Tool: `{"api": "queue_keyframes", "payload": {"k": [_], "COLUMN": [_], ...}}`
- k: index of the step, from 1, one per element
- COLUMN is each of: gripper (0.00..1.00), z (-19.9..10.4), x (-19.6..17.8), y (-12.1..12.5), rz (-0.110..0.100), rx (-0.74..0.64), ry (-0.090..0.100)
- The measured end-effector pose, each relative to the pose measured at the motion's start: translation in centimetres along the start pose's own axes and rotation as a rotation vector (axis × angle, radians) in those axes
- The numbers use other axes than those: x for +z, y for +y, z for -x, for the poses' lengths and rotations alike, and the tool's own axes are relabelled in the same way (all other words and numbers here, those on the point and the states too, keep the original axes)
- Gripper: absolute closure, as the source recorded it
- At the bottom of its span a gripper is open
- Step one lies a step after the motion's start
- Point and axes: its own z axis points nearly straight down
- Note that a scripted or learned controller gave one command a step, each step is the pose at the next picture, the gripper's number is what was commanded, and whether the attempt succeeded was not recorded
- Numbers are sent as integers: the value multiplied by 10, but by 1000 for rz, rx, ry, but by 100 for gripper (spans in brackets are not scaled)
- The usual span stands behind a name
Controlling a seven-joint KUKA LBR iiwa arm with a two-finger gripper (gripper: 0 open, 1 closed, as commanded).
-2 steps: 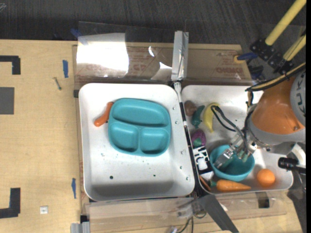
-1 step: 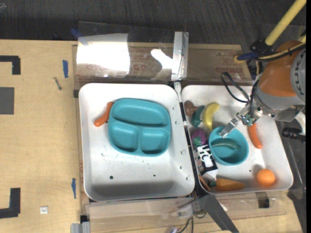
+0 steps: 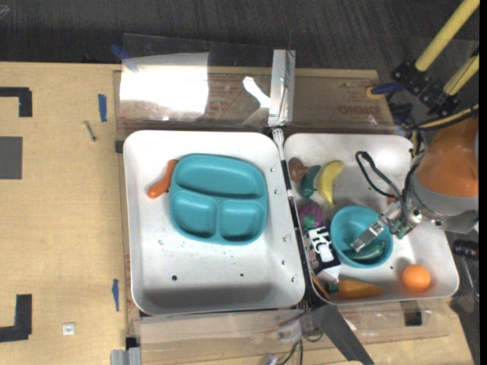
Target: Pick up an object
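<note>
The right bin holds a teal bowl, a yellow banana, an orange ball-shaped fruit, a carrot by the front wall, a purple item and a black-and-white item. My gripper reaches in from the right and hangs low over the inside of the teal bowl, near its right rim. Whether it touches the bowl is unclear. The orange band of the arm sits over the bin's right edge.
In the left bin lie a teal divided plate and a small orange carrot at the plate's left. A black cable loops over the right bin's back part. Yellow poles stand at the far right.
</note>
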Motion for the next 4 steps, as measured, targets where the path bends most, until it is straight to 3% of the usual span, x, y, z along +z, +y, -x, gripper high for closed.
{"api": "queue_keyframes", "payload": {"k": [1,2,3,4], "gripper": [100,100,0,0], "z": [4,-16,-16,-13], "x": [-13,-128,-124,-2], "y": [2,55,52,32], "rz": [6,0,-8,-2], "rx": [-2,-14,-10,-64], "ry": [-12,1,6,2]}}
